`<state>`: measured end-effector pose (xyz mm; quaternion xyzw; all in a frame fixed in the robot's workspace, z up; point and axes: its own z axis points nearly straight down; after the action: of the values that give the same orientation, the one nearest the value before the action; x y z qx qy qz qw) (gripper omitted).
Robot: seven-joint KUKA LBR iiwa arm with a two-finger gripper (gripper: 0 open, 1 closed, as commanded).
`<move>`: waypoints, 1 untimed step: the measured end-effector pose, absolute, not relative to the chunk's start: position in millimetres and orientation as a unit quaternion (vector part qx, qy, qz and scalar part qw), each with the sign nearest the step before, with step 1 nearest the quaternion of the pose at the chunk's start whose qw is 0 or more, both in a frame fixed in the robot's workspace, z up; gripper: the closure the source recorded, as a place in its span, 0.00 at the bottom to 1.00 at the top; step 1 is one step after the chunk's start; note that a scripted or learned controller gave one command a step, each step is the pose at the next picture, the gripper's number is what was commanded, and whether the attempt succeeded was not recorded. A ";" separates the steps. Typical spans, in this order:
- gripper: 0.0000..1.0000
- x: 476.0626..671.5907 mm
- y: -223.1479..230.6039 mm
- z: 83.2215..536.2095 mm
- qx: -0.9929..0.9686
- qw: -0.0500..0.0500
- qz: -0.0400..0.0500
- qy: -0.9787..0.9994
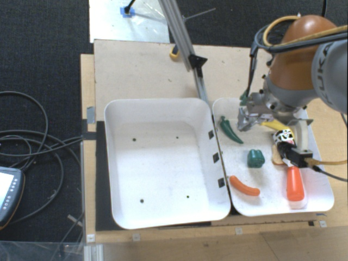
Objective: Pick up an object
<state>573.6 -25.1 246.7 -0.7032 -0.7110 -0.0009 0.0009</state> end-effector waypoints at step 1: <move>1.00 565.0 28.4 247.4 -0.703 0.001 -0.001 -0.711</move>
<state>565.0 28.4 247.4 -0.7031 -0.7111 -0.0011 0.0007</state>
